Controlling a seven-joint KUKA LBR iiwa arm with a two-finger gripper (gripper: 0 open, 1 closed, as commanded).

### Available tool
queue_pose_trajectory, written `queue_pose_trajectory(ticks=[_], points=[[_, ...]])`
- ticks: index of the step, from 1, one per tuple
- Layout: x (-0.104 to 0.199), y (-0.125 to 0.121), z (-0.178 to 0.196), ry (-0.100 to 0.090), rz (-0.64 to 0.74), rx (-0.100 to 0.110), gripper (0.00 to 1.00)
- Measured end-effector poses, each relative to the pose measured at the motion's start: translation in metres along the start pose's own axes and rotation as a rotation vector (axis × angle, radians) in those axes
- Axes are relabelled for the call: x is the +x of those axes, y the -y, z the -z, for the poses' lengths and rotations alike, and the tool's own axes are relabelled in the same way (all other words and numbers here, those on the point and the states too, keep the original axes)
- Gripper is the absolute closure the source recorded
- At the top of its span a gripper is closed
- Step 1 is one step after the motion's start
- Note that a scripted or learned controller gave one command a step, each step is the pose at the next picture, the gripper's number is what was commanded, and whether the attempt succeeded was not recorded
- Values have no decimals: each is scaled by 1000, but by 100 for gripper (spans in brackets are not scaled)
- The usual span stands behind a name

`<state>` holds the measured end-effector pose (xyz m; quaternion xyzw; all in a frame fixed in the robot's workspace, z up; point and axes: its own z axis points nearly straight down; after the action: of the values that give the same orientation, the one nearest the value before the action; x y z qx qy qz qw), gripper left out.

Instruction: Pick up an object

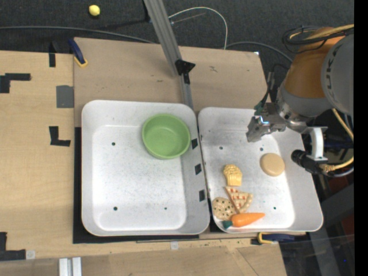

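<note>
The right bin (287, 211) holds a tan round bun (272, 164), a small yellow waffle-like piece (232, 175), a pizza slice (238, 199), a round cookie (220, 207) and an orange carrot (248, 218). My gripper (257, 130) hangs over the upper part of the right bin, up and left of the bun, with nothing seen between its fingers. The arm's orange band (307, 76) rises behind it at the right.
A green bowl (166, 135) sits in the upper right of the left bin (98, 171). A grey metal pole (167, 33) slants down to the gap between the bins. A small yellow ball (94, 10) lies on the dark floor at the top left.
</note>
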<state>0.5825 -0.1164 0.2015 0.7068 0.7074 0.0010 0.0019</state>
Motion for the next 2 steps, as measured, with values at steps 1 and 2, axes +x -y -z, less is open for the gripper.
queue_pose_trajectory(ticks=[1, 2], points=[[0, -1, 38, -1, 1, 1, 100], [55, 18, 45, -3, 6, 5, 100]])
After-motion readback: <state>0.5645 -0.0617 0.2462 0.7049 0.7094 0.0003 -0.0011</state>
